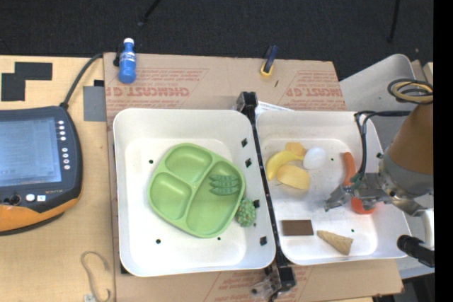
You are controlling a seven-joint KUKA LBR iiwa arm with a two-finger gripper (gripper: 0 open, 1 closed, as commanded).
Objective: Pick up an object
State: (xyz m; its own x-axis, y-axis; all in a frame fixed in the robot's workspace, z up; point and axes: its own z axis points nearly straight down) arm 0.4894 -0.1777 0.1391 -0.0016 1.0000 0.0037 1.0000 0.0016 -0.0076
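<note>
From above, w/ the one fixed camera, we see two white bins side by side. Left bin (134, 152) has a green divided plate (195, 189) w/ a small green pea-pod toy (225, 183) on it, and a green bumpy piece (246, 212) just beside the plate's edge.

Right bin (368, 244) holds the loose objs: a yellow banana-like piece (281, 163), a yellow wedge (295, 178), a white egg (314, 158), an orange carrot-like stick (349, 165), a brown flat block (297, 228), a tan cone (335, 242) and a small red piece (363, 206).

Gripper (347, 196) is low in the right bin, approx. between the carrot stick and the red piece, which lies partly under the wrist. We cannot tell if the tool is apart or together; the shape is too blurred. Nothing is visibly held.

Progress, as we judge: the arm is at the reach stage, no obj is lifted yet. All items rest on the bin floor. What is left: to close on one obj, probably the red piece or the carrot, and to raise it.
</note>
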